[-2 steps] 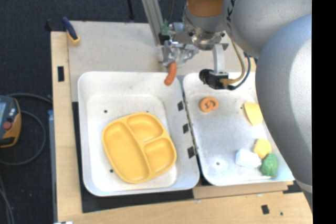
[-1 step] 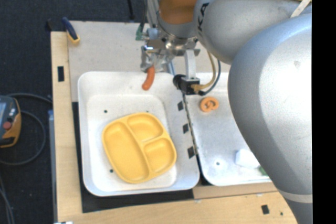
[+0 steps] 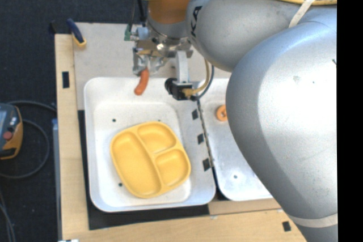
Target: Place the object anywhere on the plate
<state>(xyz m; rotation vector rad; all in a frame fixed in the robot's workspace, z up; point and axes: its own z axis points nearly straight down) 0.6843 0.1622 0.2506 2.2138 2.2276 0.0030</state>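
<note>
**Orange object held at the far rim of the left bin, plate below it**

The task's thing is a small orange carrot-like object (image 3: 141,82), slim and elongated. Its long axis runs steeply, upper end tilted slightly right toward the gripper, lower end pointing down and a little left toward the near side of the view. It sits at the far rim of the left bin (image 3: 96,122), close to the bin's far-left corner, and appears to hang over the rim rather than lie flat on the floor.

The gripper (image 3: 144,68) reaches down from the wrist under the orange band. The upper end of the object meets the fingertips, which seem narrowly closed on it; the hardware there is cluttered, so the exact gap is hard to read.

The yellow plate (image 3: 150,158), with three compartments, lies on the bin floor toward the near side, well apart from the object. Bare white floor lies between the object and the plate's far edge, and a strip of floor runs along the plate's left side. The plate's right edge sits near the wall shared with the right bin (image 3: 238,178), where a small orange round thing (image 3: 220,113) shows beside the grey arm (image 3: 283,110), which covers much of that bin.
</note>
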